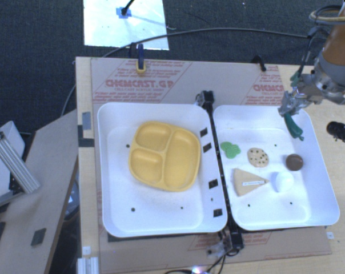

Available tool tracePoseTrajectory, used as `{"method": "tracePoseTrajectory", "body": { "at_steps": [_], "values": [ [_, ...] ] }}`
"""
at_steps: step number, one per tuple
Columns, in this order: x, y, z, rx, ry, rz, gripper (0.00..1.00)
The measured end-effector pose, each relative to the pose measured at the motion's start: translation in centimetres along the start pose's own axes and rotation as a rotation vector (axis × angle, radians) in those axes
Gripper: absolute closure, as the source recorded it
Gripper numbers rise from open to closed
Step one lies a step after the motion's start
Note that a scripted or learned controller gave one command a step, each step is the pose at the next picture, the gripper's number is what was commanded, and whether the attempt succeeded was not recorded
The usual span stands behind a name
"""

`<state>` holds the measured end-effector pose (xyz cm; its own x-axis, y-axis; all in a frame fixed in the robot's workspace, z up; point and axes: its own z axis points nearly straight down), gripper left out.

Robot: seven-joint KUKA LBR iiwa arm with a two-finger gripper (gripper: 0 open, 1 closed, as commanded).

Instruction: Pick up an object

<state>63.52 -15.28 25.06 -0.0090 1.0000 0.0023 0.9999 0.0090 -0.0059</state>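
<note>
My gripper [297, 131] hangs over the far right part of the right bin [318, 210], above bare white floor. Nothing shows held in it. Nearer the camera in that bin lie a small green piece [230, 149], a round speckled cookie [257, 157], a dark brown ball [294, 162], a white rounded piece [283, 181] and a tan wedge with a white label [248, 181]. The brown ball is the closest to the gripper, a short way in front of it.
The left bin [118, 210] holds a yellow divided plate [164, 155]. A black hinge strip [215, 164] runs between the two bins. A cable [218, 32] crosses the dark floor behind the bench. Metal framing [9, 158] stands at the left.
</note>
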Motion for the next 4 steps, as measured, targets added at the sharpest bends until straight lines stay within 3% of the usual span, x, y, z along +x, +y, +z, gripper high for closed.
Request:
{"method": "tracePoseTrajectory", "body": {
  "at_steps": [2,4],
  "values": [
    [11.0,-3.0,1.4,0.0,0.0,-0.001,1.0],
    [22.4,-7.6,1.8,0.001,-0.001,-0.002,1.0]
  ]
}}
